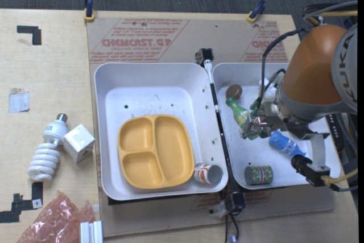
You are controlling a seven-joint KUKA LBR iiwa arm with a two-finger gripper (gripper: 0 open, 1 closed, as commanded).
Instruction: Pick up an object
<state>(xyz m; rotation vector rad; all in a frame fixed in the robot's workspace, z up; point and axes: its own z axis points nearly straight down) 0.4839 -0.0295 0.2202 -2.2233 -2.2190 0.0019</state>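
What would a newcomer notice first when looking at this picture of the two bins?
First, the yellow divided tray lying flat in the left bin, with a small tipped cup at its lower right corner. Next, the arm's orange band above the right bin, where the gripper reaches down by a green bottle, a blue object and a can.

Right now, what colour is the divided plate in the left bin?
Yellow-orange, plain; the camera view shows the divided plate clearly.

Divided tray and cup in left bin, can and bottle in right bin
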